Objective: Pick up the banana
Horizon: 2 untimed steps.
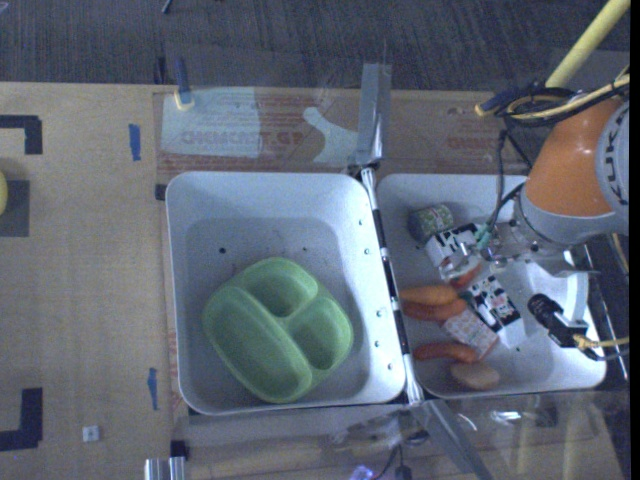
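Note:
My gripper (470,276) hangs low in the right bin (560,368), its white body with black markings over the middle of the bin. Right beside its left edge lie two orange, elongated food pieces (432,302), touching or nearly touching it. The grey arm with the orange band (570,183) reaches in from the right and covers part of the bin's floor. Whatever lies straight beneath the gripper is hidden.
A small green-grey can (432,219) lies at the right bin's back left. A reddish sausage-like piece (445,350) and a beige oval piece (475,375) lie near its front wall. The left bin (200,218) holds a green divided plate (278,328). A black cable plug (555,318) hangs by the arm.

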Tool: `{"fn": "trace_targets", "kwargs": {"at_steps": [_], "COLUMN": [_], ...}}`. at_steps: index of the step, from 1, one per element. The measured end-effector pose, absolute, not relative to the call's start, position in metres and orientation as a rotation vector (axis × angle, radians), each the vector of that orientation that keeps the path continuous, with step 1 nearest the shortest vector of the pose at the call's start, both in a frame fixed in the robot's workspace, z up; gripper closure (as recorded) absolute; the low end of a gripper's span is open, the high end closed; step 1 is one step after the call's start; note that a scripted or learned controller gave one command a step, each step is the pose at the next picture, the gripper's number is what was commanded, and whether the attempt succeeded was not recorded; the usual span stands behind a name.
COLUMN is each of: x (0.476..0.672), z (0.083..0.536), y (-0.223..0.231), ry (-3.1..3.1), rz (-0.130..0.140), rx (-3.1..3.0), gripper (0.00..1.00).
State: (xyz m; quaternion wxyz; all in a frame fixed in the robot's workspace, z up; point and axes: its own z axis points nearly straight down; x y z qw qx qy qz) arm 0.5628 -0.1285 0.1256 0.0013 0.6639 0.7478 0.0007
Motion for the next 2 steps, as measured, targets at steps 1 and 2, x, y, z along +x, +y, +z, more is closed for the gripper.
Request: {"fn": "trace_targets", "kwargs": {"at_steps": [1,2], "x": [0.65,0.666], "z": [0.185,0.268], "y": [-0.045,0.081], "ry": [1.74,1.404], "rz": [0.0,-0.001], "rx": [2.614,2.81], "gripper": [0.0,0.0]}}
